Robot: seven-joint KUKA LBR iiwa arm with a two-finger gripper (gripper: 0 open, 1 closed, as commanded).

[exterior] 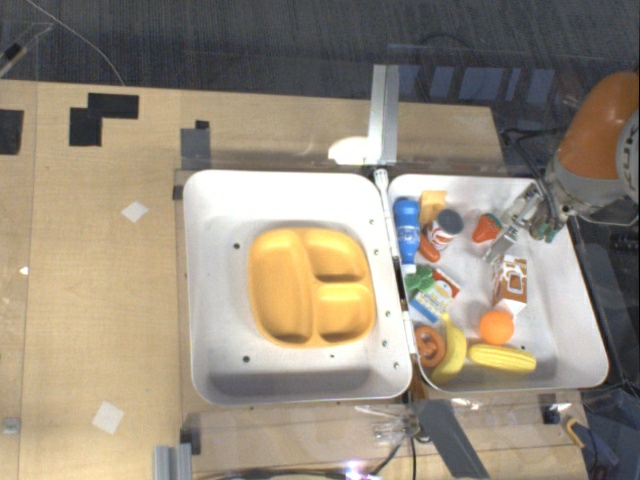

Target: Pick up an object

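The gripper [508,230] is poised low beside the strawberry [486,229], presumably for a grasp; the jaws' state cannot be told.

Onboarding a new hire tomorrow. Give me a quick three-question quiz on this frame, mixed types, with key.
1. True or false: the yellow divided tray lies in the left bin.
2. Which lies nearest the gripper? A) blue bottle B) strawberry C) banana
3. Fill in: the orange ball sits just above the ____.

Key: 1 true; 2 B; 3 banana.
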